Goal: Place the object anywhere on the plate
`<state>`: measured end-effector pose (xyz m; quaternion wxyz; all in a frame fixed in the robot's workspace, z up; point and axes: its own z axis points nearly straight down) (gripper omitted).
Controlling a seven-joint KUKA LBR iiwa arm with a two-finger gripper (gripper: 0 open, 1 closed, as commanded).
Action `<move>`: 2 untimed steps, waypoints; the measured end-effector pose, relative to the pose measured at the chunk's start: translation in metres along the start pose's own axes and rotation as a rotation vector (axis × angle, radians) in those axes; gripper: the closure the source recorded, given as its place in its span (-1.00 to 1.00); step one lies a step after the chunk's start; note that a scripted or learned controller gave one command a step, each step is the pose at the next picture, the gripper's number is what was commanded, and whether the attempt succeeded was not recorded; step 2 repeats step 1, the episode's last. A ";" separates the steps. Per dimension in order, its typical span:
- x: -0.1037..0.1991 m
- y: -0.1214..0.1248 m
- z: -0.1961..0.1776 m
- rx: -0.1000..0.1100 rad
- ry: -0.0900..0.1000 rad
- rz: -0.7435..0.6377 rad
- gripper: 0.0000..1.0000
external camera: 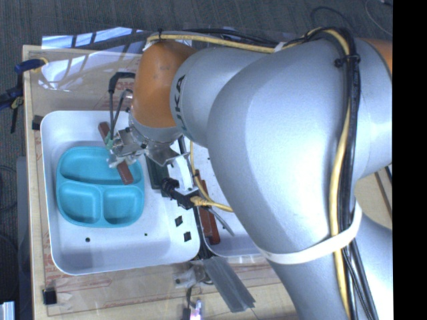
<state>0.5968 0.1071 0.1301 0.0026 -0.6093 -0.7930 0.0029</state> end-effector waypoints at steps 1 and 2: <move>0.000 0.000 -0.001 -0.001 0.000 0.001 -1.00; 0.000 0.000 -0.001 -0.001 0.000 0.001 -1.00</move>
